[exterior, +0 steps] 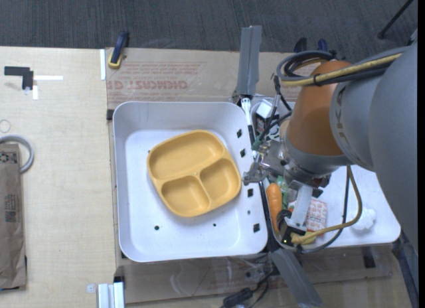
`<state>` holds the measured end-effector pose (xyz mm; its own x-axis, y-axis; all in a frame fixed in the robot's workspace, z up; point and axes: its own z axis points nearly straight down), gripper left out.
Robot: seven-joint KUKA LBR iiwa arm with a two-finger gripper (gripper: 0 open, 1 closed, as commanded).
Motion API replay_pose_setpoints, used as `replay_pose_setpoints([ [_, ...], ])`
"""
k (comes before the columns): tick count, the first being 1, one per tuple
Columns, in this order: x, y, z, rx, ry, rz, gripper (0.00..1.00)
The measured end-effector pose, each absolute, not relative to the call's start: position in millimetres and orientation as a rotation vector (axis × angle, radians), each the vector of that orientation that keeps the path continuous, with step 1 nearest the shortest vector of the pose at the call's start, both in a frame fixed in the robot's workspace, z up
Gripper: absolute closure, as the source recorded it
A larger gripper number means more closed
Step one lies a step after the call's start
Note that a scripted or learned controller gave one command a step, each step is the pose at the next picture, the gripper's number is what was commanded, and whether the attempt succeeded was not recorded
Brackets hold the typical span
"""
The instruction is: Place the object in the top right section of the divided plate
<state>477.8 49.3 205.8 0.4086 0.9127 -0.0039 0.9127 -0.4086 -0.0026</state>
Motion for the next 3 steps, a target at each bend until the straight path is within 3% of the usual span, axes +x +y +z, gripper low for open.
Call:
replay_pose_setpoints([
  [3, 477.8, 49.3, 205.8, -2.637, -1.708, 0.007, 0.0],
])
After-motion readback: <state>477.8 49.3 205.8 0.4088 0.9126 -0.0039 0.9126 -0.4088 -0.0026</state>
